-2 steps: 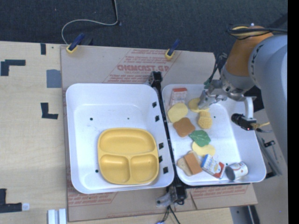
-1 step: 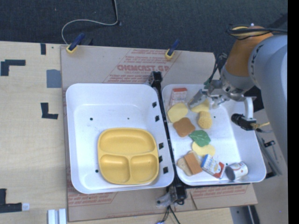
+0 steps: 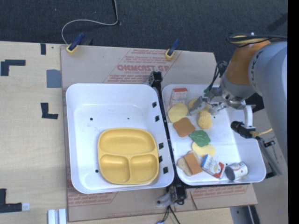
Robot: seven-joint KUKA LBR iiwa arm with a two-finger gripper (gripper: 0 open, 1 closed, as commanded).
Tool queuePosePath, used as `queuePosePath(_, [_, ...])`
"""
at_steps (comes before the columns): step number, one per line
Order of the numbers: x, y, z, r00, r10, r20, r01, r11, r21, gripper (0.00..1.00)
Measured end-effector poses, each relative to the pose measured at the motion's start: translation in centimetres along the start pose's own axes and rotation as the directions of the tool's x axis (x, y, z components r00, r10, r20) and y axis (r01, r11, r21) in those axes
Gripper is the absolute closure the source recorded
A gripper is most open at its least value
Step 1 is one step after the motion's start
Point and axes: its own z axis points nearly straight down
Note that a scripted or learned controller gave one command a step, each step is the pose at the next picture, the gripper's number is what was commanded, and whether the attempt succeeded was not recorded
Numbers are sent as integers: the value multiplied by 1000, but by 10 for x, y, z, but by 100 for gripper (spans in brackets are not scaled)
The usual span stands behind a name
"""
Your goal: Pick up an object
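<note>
Arm over right bin, gripper low among toy food, no visible grasp.

2 white bins on cardboard: left bin holds 1 yellow divided plate; right bin holds the clutter. Grey arm reaches in from the right, gripper down at the bin's upper middle. Cannot tell finger state, too dark and small. Yellow lumpy piece lies just below the fingertips, touching or nearly so. Round yellow piece just left of it, brown slice below that, green leaf nearby. Red-white carton sits at top left, small can at bottom right, well apart.
</note>
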Motion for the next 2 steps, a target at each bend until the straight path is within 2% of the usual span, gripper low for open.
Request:
queuePosePath(1, [45, -34, -2, 1000, -1, 1, 1, 1000, 0, 0])
queuePosePath(2, [67, -72, -2, 1000, 1, 1, -1, 1000, -2, 0])
